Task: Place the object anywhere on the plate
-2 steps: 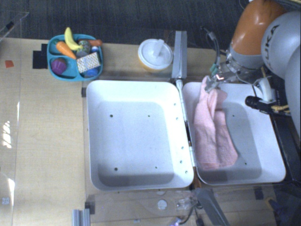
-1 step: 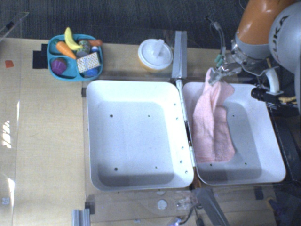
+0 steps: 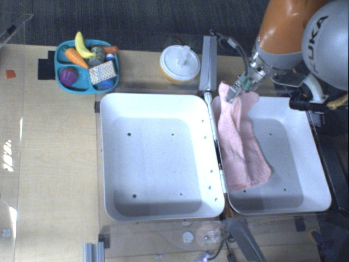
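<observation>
One pink towel (image 3: 241, 146) is pinched at its upper corner by the gripper (image 3: 233, 93), whose fingers are closed on the cloth. Below the gripper, the towel is draped into the right bin (image 3: 305, 162). The plate (image 3: 180, 63) is seen to the gripper's left.

One fixed camera looks down at a slant over both white bins (image 3: 158, 102), arm (image 3: 294, 26) entering right.

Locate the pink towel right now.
In the camera view, the pink towel hangs down the left side of the right bin, its top corner pinched in the gripper near the divider between bins.
</observation>
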